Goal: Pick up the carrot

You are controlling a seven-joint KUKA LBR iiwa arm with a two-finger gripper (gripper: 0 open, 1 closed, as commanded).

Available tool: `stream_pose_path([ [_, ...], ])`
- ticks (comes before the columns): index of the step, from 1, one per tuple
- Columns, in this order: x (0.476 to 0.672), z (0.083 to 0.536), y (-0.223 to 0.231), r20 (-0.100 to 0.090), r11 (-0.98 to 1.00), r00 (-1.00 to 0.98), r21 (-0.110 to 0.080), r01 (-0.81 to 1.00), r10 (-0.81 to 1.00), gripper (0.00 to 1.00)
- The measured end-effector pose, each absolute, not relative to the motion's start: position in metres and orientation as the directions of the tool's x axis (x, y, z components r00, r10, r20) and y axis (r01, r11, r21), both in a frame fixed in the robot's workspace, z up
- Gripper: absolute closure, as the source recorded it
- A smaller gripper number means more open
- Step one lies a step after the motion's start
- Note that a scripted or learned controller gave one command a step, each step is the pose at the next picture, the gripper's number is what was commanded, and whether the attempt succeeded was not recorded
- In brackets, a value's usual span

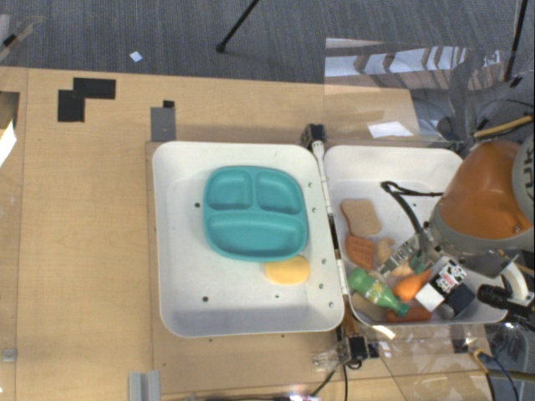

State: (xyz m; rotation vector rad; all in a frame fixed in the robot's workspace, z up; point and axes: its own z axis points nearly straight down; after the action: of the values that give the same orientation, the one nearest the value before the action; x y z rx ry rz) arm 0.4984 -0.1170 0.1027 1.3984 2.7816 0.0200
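The carrot is a small orange piece lying in the right bin, near its front wall. It rests among other toy foods, with a green item just to its left. My gripper hangs low over this pile, directly above and touching close to the carrot's far side. The grey arm with its orange band comes in from the right and hides the bin's right part.
A tan bread slice and a reddish-orange food piece lie left of the gripper. The left bin holds a teal divided plate and a yellow piece. Cables trail along the right bin's front edge.
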Motion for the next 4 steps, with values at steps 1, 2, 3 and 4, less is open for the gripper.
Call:
stream_pose_path([
  [1, 0.491, 0.188, -0.041, -0.008, 0.594, -0.594, 0.015, 0.804, 0.805, 1.00],
  [2, 0.490, 0.186, -0.044, -0.006, 0.589, -0.589, 0.008, 0.808, 0.808, 0.00],
  [3, 0.498, 0.090, -0.094, -0.013, 0.674, -0.674, 0.014, 0.739, 0.739, 0.00],
  [4, 0.504, 0.107, -0.092, -0.026, 0.676, -0.675, 0.028, 0.736, 0.737, 1.00],
])
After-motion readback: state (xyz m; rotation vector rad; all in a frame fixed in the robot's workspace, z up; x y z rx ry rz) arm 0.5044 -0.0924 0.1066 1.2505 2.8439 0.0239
